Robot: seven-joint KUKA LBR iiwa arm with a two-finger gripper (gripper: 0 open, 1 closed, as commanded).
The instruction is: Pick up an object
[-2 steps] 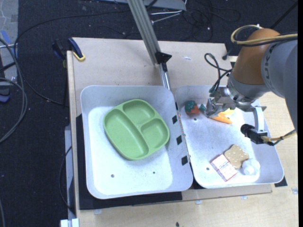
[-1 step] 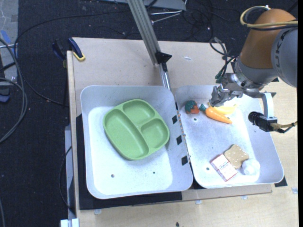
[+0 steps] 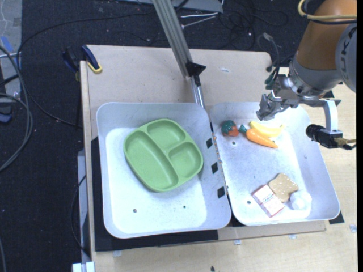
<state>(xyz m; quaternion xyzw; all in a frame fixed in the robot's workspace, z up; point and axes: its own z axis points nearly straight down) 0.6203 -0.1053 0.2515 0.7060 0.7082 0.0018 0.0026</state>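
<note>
In the right bin lie a yellow banana and an orange carrot side by side near the back, with a small red and green toy to their left. A tan cracker, a pink and white packet and a small white piece sit near the front. My gripper hangs just above the banana's back end, at the bin's rear edge.
The left bin holds a green divided plate. A metal pole slants down from the top to the seam between the bins. The grey and orange arm fills the upper right.
</note>
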